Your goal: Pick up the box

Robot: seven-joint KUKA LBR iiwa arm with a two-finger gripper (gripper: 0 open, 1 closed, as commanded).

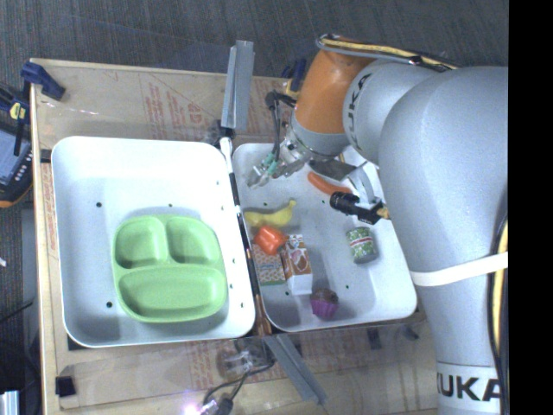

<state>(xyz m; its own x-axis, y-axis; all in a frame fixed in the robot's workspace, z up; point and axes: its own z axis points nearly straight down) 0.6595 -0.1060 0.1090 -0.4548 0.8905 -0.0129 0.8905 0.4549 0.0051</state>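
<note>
The claw point(266, 171) hangs at the far left corner of the right bin point(393, 296), grasping nothing; whether it is released or clenched I cannot tell. The box point(297, 264) lies in the same bin, nearer the camera from the claw, beyond the banana point(270, 213). Its long axis runs roughly away from the claw.

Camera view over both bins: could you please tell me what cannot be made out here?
- Gripper: too small and blurred to judge its fingers.
- Right white bin: its far right corner is covered by the grey arm.
- Small printed carton box: print too small to read.
- Green can: label unreadable.
</note>
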